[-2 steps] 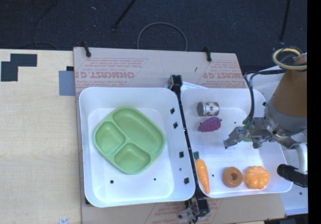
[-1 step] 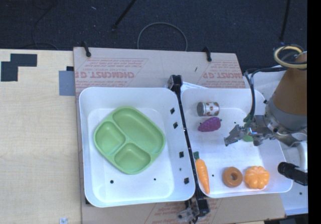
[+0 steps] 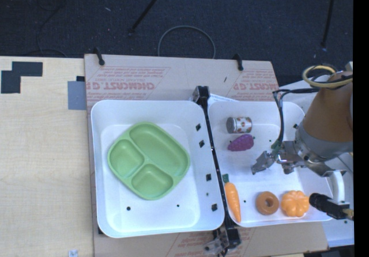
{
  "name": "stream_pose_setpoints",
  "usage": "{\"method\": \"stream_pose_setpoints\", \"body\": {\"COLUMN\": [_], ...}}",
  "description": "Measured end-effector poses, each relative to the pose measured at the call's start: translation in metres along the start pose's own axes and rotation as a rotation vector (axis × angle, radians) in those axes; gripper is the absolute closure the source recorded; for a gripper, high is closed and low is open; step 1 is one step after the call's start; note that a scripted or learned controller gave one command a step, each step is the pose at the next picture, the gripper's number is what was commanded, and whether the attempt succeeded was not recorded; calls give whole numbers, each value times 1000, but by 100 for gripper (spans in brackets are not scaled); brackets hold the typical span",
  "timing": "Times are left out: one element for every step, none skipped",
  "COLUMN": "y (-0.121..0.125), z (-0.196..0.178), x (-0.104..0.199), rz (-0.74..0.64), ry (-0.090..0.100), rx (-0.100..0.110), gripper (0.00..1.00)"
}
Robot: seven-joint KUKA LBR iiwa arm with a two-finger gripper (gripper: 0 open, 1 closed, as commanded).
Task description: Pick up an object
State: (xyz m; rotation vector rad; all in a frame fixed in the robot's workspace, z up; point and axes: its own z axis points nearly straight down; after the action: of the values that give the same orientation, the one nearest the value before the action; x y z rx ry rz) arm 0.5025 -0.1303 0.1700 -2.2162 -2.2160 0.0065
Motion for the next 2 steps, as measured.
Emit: {"method": "stream_pose_setpoints", "body": {"y": [7,7], "z": [48,84], "x": [-2,-2], "rz": [0,1], "ry": [0,-1], "rx": [-1,-5], "gripper": [0,0]}}
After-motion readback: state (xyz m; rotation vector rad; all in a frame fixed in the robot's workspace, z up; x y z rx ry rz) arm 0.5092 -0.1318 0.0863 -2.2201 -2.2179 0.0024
